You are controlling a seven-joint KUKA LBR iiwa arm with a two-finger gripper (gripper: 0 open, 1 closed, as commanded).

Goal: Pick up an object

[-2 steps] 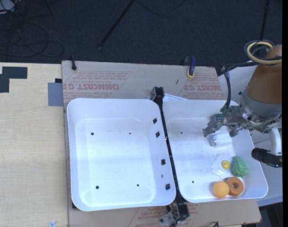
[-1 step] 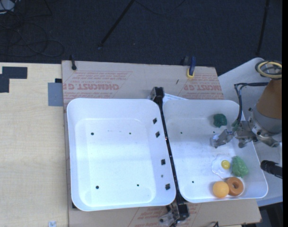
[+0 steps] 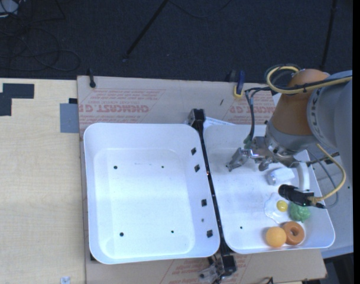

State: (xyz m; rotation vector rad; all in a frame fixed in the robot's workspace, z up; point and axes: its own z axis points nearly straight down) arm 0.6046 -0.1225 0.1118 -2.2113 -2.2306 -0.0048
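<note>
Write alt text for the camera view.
A grey robot arm reaches from the right over the right white bin, its gripper over the bin's bare middle. An orange ball, a brown ring, a green lump and a small yellow piece cluster in its near right corner. The left white bin sits alongside.

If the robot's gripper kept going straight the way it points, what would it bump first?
The gripper would probably meet the bare floor of the right bin first, though depth is hard to judge.
</note>
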